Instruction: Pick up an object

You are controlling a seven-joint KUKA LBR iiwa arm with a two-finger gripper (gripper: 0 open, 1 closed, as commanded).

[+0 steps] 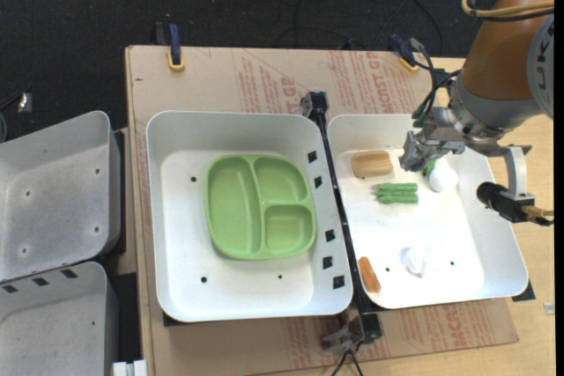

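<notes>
The right bin [493, 273] holds a tan bread-like block [371, 163], a green bean pod [396, 192], a white rounded object [441, 178], a small white crumpled piece [413, 260] and an orange-brown sausage [369, 274] at its front left corner. My gripper [425, 156] hangs over the bin's back part, just right of the tan block and beside the white rounded object. Nothing shows between its fingers. A green divided plate [261, 206] lies in the left bin [176, 277].
The arm's grey and orange wrist [504, 57] reaches in from the right above the right bin's back edge. A black divider [333, 189] runs between the bins. Spare white bins [53, 189] lie off the bench to the left. Clamps [174, 44] hold the board's back edge.
</notes>
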